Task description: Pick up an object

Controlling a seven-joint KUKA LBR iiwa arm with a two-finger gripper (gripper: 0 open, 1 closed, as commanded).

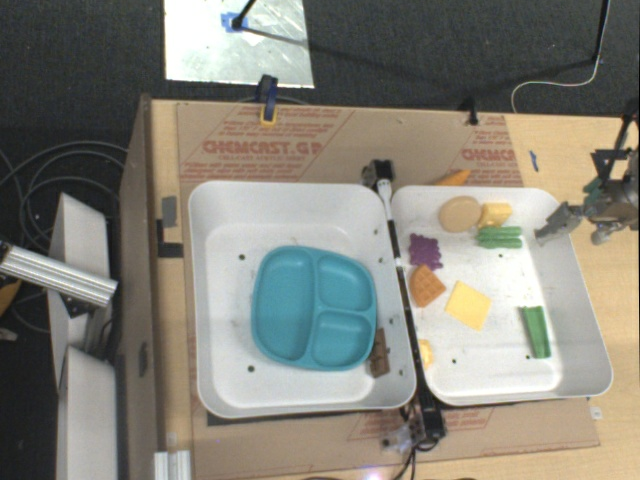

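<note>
My gripper (583, 224) hangs at the right bin's far right rim (572, 250), with nothing seen in it. In the right bin lie a tan round biscuit (459, 213), a small yellow piece (496, 212), a green bean pod (499, 236), purple grapes (424, 250), an orange waffle (427, 286), a yellow cheese wedge (468, 304), a green stick (535, 330) and a small yellow bit (426, 352). The bean pod is the nearest of them to the gripper, and still clearly left of it.
The left bin (222, 268) holds a blue divided plate (315, 308) and a brown piece (379, 354) by its right wall. An orange carrot (452, 178) lies on the cardboard behind the right bin. Cables run at the top right.
</note>
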